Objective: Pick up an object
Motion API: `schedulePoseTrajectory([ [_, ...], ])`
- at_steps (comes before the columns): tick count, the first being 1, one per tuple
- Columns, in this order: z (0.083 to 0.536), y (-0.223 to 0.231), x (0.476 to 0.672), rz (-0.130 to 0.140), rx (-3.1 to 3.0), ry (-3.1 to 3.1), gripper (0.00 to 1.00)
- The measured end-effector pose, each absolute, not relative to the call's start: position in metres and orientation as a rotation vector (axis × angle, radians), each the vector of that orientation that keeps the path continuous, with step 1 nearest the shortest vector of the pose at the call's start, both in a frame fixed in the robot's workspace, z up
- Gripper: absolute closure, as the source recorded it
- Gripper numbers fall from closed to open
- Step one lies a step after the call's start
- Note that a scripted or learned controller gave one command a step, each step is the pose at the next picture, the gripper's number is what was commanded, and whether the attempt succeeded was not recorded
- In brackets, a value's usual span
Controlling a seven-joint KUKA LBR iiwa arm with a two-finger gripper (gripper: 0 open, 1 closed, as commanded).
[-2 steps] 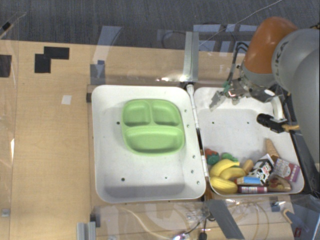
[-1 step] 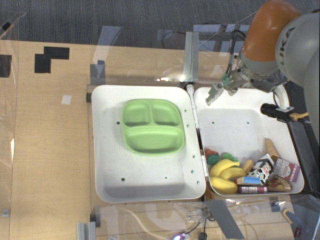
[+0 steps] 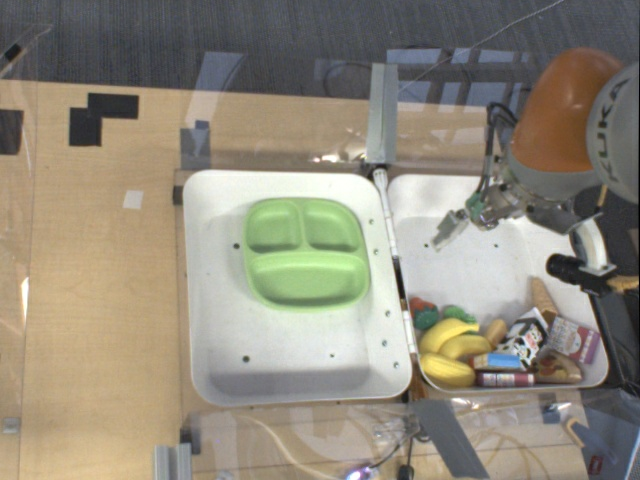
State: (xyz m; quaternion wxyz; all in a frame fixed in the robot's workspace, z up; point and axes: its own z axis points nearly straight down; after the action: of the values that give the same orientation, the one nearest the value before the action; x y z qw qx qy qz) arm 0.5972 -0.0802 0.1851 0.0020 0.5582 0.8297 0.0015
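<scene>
Bananas [image 3: 452,348] lie among toys at the right bin's [image 3: 470,193] near edge. We see the arm [image 3: 565,118] hovering above that bin's bare far half, its jaws released, grasping nothing.

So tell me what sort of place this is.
Most likely a robotics lab set up for pick-up trials. Two white bins sit side by side on a wooden bench, one holding a green tray, the other a heap of toy food, with the arm reaching in above it.
</scene>
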Motion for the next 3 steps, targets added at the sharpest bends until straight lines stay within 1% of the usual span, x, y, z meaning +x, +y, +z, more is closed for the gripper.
schedulePoseTrajectory([
  [1, 0.234, -0.060, 0.573, 0.006, 2.019, 2.402, 0.00],
  [2, 0.205, -0.127, 0.663, 0.003, 2.301, 2.134, 0.00],
  [3, 0.134, -0.084, 0.670, 0.005, 2.001, 2.418, 0.00],
])
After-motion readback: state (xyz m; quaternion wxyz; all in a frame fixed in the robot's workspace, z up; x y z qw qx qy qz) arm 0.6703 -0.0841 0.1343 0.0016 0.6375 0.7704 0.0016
